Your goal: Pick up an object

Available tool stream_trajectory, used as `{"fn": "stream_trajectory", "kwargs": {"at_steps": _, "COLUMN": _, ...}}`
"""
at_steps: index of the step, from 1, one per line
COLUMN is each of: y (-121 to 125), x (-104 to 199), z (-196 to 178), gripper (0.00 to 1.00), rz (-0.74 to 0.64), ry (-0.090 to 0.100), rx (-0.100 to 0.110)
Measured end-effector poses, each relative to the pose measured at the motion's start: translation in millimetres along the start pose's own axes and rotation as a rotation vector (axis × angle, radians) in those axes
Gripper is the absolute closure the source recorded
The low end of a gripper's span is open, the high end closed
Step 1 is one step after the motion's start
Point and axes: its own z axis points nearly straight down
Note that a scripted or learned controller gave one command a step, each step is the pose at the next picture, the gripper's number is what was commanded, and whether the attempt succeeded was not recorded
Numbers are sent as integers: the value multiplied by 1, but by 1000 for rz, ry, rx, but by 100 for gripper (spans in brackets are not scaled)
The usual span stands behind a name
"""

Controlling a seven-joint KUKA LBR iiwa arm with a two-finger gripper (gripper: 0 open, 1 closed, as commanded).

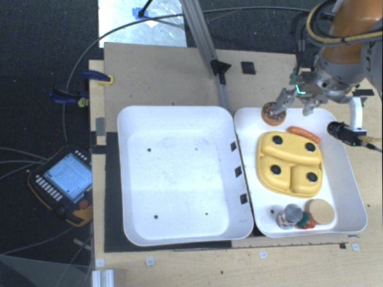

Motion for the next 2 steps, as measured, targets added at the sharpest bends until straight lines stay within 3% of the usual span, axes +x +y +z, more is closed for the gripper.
{"fn": "stream_trajectory", "kwargs": {"at_steps": 1, "y": 1, "x": 0, "z": -1, "gripper": 0, "rz": 0, "ry": 0, "rx": -3}}
{"fn": "stream_trajectory", "kwargs": {"at_steps": 2, "y": -8, "x": 3, "z": 45, "gripper": 0, "rz": 2, "ry": -1, "rx": 1}}
